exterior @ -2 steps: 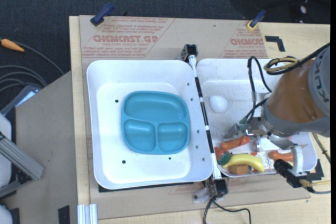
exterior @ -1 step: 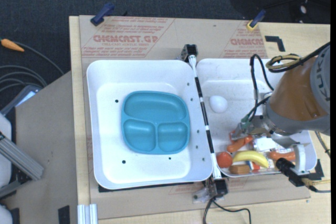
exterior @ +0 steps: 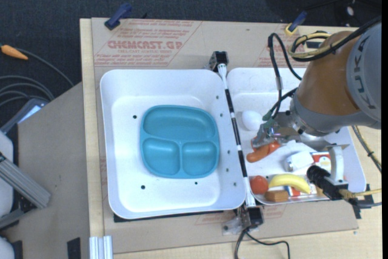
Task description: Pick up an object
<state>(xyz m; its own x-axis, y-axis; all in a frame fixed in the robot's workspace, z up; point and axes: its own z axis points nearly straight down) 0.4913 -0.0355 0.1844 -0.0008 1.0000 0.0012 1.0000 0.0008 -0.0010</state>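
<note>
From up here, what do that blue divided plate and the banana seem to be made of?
The blue plate looks like moulded plastic: one even colour, soft sheen, rounded compartment walls. The banana is probably a plastic toy, being smooth, glossy and uniformly yellow, though it could be real.

Looked down at a slant from above the bench (exterior: 151,45); framed both bins; arm (exterior: 339,88) entering from right.
</note>
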